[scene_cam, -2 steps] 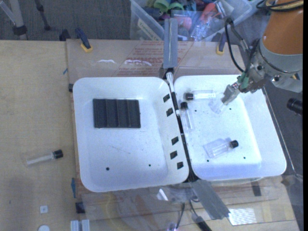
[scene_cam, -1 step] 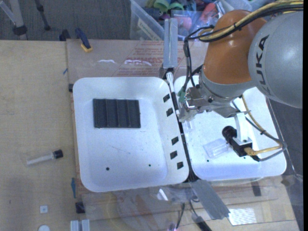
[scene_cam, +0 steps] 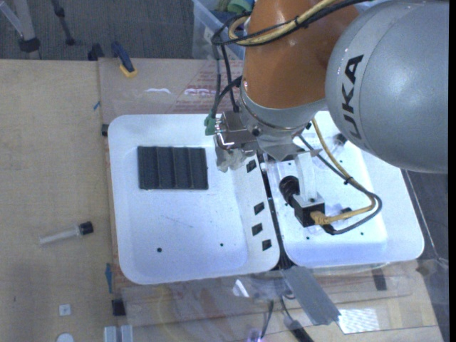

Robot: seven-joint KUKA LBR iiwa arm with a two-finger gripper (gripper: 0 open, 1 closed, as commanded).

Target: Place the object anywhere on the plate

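Camera view, from above at a slant: the grey KUKA arm with its orange band (scene_cam: pixel 285 41) reaches in from the right and covers the upper right of the scene, its wrist hanging over the seam between the two shallow white bins. The light wooden bench (scene_cam: pixel 50 177) carries both bins. The left white bin (scene_cam: pixel 178 241) holds a dark grey, ribbed rectangular plate (scene_cam: pixel 173 168) lying flat in its upper left part. The right white bin (scene_cam: pixel 370 241) lies partly under the arm; a yellow cable with a black connector (scene_cam: pixel 320 216) hangs above it. The hand (scene_cam: pixel 226 157) sits at the inner edge of the left bin, just right of the plate and apart from it; whether it is open or closed, and whether it carries anything, cannot be told. A small white syringe-like tube with a black cap (scene_cam: pixel 65 234) lies on the bench, left of the bins.
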